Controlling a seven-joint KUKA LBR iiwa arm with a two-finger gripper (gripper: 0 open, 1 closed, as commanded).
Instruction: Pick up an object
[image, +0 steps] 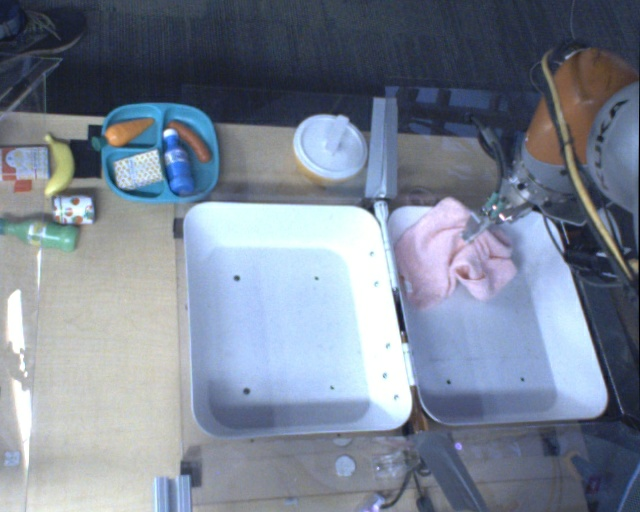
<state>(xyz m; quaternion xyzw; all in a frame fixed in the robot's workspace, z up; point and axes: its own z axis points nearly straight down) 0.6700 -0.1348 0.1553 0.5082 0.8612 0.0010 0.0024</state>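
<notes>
A crumpled pink cloth (452, 262) lies in the back half of the right bin (520, 390). My gripper (484, 222) comes in from the right and rests at the cloth's upper right part, touching or pressing into its folds. The cloth lies bunched on the bin floor and no part of it looks lifted. The grey arm with its orange band (580, 95) rises behind the gripper at the upper right.
The left bin (290, 400) sits beside the right one, with a metal divider (380, 150) running back from between them. Behind the bins stand a white lidded cup (330, 147) and a blue tray of toy food (160, 152). A banana (60, 163), a can and a green bottle lie at far left.
</notes>
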